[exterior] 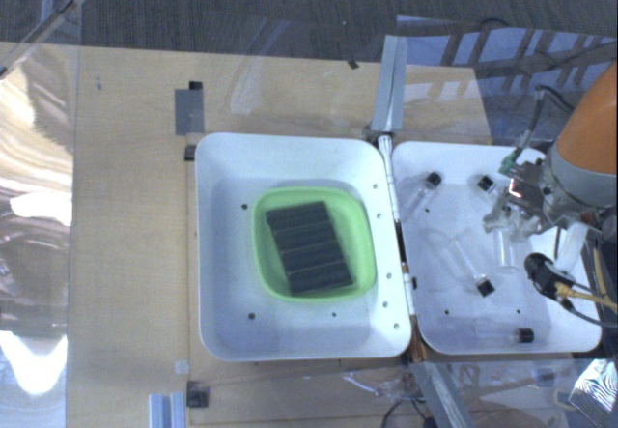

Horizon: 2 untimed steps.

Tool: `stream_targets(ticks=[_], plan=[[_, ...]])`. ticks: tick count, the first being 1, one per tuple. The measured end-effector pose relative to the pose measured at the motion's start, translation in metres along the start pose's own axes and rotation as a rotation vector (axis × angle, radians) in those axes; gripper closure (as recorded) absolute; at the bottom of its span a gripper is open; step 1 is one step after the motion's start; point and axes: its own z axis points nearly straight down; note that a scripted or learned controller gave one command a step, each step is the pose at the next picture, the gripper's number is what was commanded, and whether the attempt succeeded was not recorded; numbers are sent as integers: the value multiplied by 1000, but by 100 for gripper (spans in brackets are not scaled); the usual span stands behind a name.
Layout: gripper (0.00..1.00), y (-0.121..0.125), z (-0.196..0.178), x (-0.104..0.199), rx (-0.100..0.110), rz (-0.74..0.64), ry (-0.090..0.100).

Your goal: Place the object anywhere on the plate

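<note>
A square green plate (359,241) with rounded corners sits in the middle of the left white bin (222,252). A dark grey ribbed rectangular block (307,247) lies flat on the plate, slightly turned, and covers most of its centre. My gripper (509,219) hangs low over the right bin (454,320), near its right side and far from the plate and the block. The grey wrist and orange band (591,136) stand above it. I see nothing clearly held by the gripper.
Several small clear tubes with black caps (485,287) lie scattered in the right bin, some close under the gripper. A black cable with an orange tip (555,285) hangs by the arm. A metal divider (389,93) stands behind the bins.
</note>
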Motion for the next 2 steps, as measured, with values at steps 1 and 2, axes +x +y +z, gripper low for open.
stream_targets(ticks=[1,2], plan=[[100,-55,16,68,5,-50,1],[0,-54,16,67,4,-49,1]])
